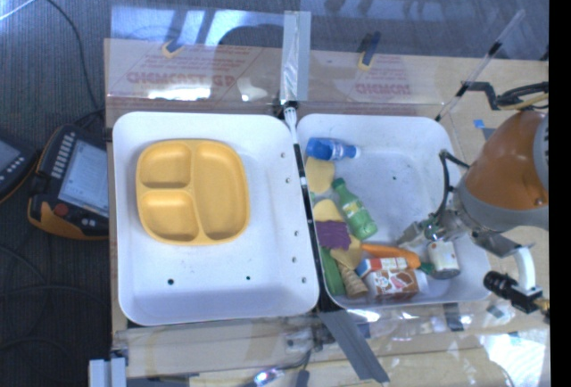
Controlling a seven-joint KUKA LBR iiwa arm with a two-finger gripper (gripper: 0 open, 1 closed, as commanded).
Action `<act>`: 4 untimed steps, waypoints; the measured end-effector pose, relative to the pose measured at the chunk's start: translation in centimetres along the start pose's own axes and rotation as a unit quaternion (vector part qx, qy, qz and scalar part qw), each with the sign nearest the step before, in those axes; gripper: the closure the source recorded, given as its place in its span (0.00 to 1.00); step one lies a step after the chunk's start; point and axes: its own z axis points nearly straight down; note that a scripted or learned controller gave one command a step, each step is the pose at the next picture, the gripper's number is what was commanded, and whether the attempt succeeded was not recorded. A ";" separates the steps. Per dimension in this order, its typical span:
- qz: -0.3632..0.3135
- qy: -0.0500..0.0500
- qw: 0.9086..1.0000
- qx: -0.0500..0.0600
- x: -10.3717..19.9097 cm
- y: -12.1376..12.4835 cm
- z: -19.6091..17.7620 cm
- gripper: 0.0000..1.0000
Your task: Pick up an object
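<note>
The gripper [434, 238] sits low in the right bin [401, 140], near its right wall, under the orange band [508, 167] of the arm [513, 198]. From here I cannot tell how it is set or whether it has anything; the metal parts blur together. Just below it lies a small grey-white cylinder [443, 260]. To its left, an orange carrot [388, 251] lies across the pile, above a red and white carton [393, 278]. Further left are a purple piece [335, 234], a green bottle [354, 209] lying at a slant, and a yellow piece [319, 171]. A blue-capped bottle [330, 149] lies near the bin's upper left corner. The left bin [178, 287] holds a yellow divided plate [192, 191]. Off the bench, at far left, a pendant [67, 185] rests on the floor.
</note>
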 end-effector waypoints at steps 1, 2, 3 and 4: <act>0.002 -0.003 1.000 -0.001 -0.2 0.0 0.1 0.00; 0.070 -0.001 0.998 0.002 5.9 1.3 0.1 0.00; 0.071 0.002 0.997 0.003 5.9 1.4 -0.5 1.00; 0.072 0.001 0.997 0.002 5.8 1.5 -0.6 0.00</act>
